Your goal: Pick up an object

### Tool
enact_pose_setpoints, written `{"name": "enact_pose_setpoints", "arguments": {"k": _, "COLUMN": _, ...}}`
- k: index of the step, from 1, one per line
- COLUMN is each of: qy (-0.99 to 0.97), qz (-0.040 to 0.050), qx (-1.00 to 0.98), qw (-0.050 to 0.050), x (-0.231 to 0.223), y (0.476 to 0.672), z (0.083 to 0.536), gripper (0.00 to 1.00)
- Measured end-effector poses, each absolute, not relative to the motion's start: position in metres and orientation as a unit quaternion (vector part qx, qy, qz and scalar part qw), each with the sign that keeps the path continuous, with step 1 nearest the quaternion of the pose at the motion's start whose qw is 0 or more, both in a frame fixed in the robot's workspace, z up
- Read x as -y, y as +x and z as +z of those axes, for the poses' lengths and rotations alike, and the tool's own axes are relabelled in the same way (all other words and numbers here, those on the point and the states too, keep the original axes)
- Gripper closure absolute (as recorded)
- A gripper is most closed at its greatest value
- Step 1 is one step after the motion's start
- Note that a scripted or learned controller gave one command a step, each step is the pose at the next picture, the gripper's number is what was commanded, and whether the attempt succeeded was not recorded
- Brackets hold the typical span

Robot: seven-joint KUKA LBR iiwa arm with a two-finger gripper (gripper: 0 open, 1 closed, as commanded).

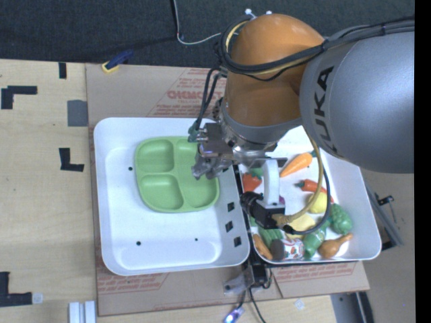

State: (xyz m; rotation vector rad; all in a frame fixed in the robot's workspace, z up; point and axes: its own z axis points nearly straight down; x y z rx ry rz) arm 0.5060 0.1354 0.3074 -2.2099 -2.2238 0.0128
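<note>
tool [209,157] over green tray [159,176] | grip state unclear | toy food [315,210] crowds right bin [355,190]

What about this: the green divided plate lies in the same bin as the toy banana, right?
Not right. The camera view shows the green divided plate in the left bin; the toy banana lies in the right bin.
</note>
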Motion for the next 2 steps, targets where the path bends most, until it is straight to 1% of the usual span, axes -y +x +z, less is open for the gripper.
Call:
{"name": "enact_pose_setpoints", "arguments": {"k": 1, "qy": -0.708, "qz": 0.0037, "qx": 0.706, "qw": 0.002, "x": -0.092, "y": 0.481, "z": 0.273, "gripper": 1.0}}
{"name": "enact_pose_setpoints", "arguments": {"k": 2, "qy": -0.705, "qz": -0.0077, "qx": 0.709, "qw": -0.004, "x": -0.11, "y": 0.485, "z": 0.433, "gripper": 1.0}}
